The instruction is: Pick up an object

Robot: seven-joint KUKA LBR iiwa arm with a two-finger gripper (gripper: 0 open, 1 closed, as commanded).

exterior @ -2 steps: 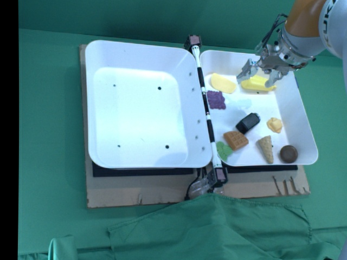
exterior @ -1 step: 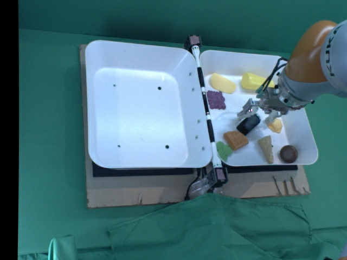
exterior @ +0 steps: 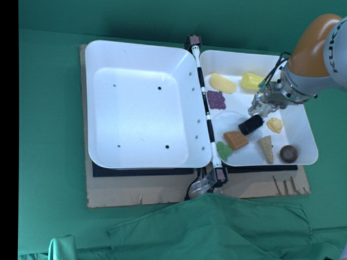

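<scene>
The right bin holds several small toy foods. At its back lie a yellow oblong piece and a yellow-green piece, with a purple grape bunch nearer the divider. Toward the front are an orange waffle, a green piece, a tan cone, a brown round piece and a small yellow piece. My gripper hangs low over the middle of this bin, just left of the small yellow piece and behind the waffle. Nothing shows in its grasp.
The left bin is a wide white tray beside the right one, with a black-and-white divider rail between them. Both rest on a cardboard sheet. Green cloth lies bunched at the front.
</scene>
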